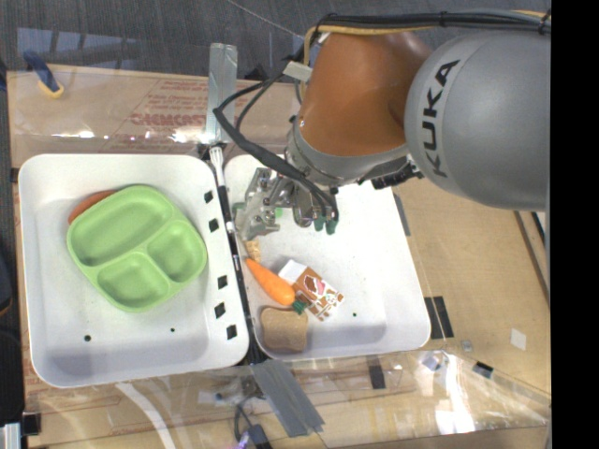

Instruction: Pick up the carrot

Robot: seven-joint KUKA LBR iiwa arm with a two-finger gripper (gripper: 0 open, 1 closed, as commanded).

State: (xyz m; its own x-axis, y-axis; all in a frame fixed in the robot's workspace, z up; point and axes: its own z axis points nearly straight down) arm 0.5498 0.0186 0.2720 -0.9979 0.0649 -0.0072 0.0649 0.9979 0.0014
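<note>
The carrot (270, 282) is orange with a green stem end and lies slanted on the floor of the right bin (374, 260), close to its left wall. My gripper (315, 217) hangs above the bin, up and to the right of the carrot, and nothing is between its dark, green-tipped fingers (329, 221). The fingertips sit close together. A clear gap of white bin floor separates them from the carrot.
A small printed packet (318, 295) touches the carrot's right end. A brown bread-like piece (284, 329) lies just below it. A clear crumpled object (255, 209) sits by the left wall. The left bin (56, 325) holds a green divided plate (137, 246) over something orange.
</note>
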